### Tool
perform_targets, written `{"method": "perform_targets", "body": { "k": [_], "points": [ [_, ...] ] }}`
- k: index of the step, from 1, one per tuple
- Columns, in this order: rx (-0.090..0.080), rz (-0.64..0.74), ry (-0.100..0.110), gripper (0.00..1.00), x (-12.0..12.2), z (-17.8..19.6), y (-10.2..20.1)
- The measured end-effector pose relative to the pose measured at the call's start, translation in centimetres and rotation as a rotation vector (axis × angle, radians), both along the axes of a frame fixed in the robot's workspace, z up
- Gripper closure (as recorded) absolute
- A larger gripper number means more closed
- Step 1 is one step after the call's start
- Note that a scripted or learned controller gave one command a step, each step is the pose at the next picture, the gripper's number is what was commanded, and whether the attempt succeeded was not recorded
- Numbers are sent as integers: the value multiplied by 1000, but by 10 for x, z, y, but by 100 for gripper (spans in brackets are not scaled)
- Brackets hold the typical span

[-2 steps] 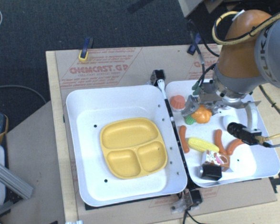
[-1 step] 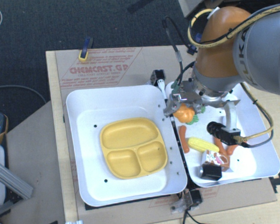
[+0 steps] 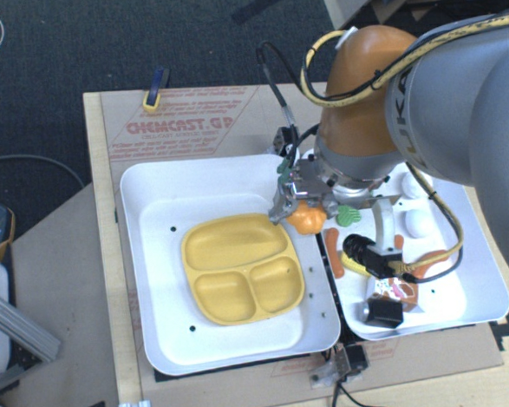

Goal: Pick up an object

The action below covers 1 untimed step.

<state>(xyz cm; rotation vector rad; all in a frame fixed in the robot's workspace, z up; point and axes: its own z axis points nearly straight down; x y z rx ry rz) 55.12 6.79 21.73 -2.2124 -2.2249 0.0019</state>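
Note:
My gripper (image 3: 287, 203) hangs over the wall between the two bins, at the back right corner of the yellow divided plate (image 3: 242, 269) in the left bin (image 3: 149, 249). A small orange round object (image 3: 308, 220) sits right against the gripper's lower right side; I cannot tell if it is held. Just right of it lies a green piece (image 3: 348, 215), and below it a thin orange stick (image 3: 333, 241). The wrist and arm cover much of the right bin's back.
The right bin (image 3: 470, 301) also holds a white object (image 3: 417, 222), a red-orange piece (image 3: 426, 268), a small red and white item (image 3: 402, 291) and a black block (image 3: 383, 312) near its front. A yellow-handled clamp (image 3: 154, 90) sits on the cardboard behind the bins.

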Motion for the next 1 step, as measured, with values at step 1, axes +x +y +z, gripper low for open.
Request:
{"method": "perform_targets", "body": {
  "k": [1],
  "points": [
    [-1,-4,-7,100,-2,17,1]
  ]
}}
